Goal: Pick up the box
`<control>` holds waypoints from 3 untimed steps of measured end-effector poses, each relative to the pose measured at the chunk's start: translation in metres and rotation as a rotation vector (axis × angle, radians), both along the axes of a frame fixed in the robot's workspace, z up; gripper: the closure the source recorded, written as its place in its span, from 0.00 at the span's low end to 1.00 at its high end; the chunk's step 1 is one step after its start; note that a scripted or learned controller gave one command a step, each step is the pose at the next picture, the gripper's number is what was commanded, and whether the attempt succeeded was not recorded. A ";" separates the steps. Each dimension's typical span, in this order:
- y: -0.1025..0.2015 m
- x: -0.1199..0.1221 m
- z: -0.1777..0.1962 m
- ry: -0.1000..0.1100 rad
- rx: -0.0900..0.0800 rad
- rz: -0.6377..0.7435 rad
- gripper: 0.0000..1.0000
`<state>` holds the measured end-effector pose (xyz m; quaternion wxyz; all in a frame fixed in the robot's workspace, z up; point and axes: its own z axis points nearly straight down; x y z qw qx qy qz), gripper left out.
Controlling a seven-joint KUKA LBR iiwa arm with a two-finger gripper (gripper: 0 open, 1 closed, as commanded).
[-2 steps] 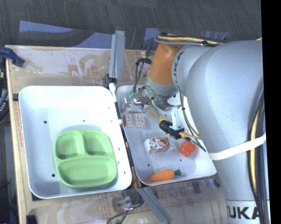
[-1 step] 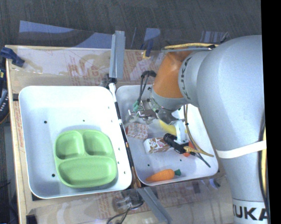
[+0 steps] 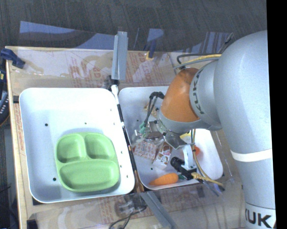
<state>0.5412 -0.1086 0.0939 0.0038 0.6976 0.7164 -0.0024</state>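
A small box point(image 3: 152, 153) with red and white print lies in the right bin point(image 3: 133, 100), near its middle, tilted against the floor. My gripper point(image 3: 147, 130) hangs low in that bin, directly above the box's far edge and very close to it. The orange wrist band and the grey arm hide the right half of the bin. I cannot make out whether the box is touched.
An orange carrot-like piece point(image 3: 164, 179) lies at the right bin's front edge. The left bin point(image 3: 34, 121) holds a green divided tray point(image 3: 87, 161) toward its front. A grey bar point(image 3: 119, 55) stands behind the wall between the bins.
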 end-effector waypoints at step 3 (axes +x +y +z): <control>-0.028 0.075 -0.003 0.005 0.010 0.053 0.00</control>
